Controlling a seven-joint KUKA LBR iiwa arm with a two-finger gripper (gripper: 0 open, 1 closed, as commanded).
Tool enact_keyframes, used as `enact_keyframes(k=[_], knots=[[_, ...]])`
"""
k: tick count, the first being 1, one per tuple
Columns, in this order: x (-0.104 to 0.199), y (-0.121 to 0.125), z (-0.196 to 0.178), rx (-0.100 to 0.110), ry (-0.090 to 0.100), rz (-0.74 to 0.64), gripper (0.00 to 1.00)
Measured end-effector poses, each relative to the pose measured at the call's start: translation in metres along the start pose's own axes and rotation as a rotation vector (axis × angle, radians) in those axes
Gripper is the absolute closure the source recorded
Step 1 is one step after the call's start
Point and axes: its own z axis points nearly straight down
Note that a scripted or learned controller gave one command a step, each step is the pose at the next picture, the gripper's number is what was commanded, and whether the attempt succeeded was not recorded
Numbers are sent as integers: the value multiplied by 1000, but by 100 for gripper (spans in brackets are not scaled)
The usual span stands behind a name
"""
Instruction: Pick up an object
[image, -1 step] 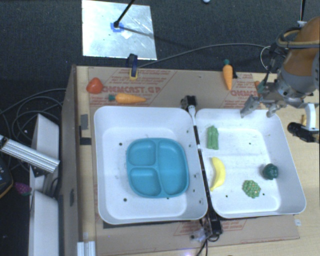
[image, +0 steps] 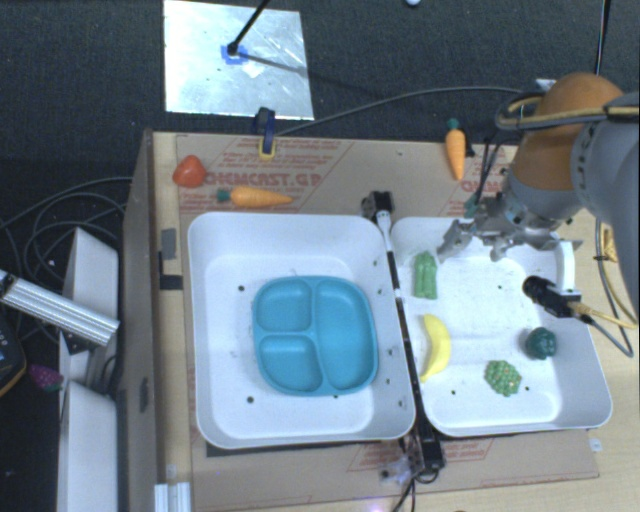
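Four objects lie in the right bin (image: 580, 400): a green pickle-shaped piece (image: 426, 275) near its left wall, a yellow banana (image: 434, 346) below that, a bumpy green cluster (image: 503, 377) toward the front, and a dark teal ball (image: 541, 343) at the right. My gripper (image: 474, 243) hangs over the bin's back left part, just up and right of the green piece. Its fingers are spread and open, and nothing is between them.
The left bin (image: 220, 260) holds a blue divided plate (image: 313, 334). Behind the bins, on the cardboard, lie a carrot (image: 260, 197), a red tomato (image: 189, 172) and a second carrot (image: 456, 152). A black clip (image: 378, 205) sits where the bins meet.
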Motion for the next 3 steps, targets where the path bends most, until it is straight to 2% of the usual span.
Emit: enact_keyframes(k=[1, 2, 3], knots=[[18, 11, 51, 0, -1, 0, 0], [24, 30, 74, -1, -1, 0, 0], [24, 31, 62, -5, -2, -2, 100]])
